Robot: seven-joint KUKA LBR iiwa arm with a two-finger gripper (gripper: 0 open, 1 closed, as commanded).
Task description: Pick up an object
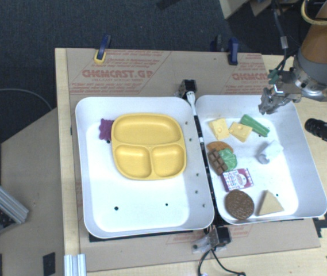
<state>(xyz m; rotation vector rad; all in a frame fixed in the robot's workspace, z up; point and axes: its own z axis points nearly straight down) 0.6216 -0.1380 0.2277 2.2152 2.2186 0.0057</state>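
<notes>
Hand [271,103] over the right bin's [307,154] far edge
Finger state: cannot tell; green piece [254,125] just below-left of it; cheese [230,130] further left.

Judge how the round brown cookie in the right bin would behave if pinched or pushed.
The brown cookie lies flat, so it probably slides rather than rolls when pushed. Its low disc shape leaves little edge to pinch, so a top grasp may slip. It nearly touches the tan wedge, which a push could nudge.

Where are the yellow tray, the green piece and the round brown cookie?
yellow tray [130,129]: camera view, bare floor of its top compartment.
green piece [254,125]: camera view, middle of its body.
round brown cookie [239,204]: camera view, centre of its face.
</notes>
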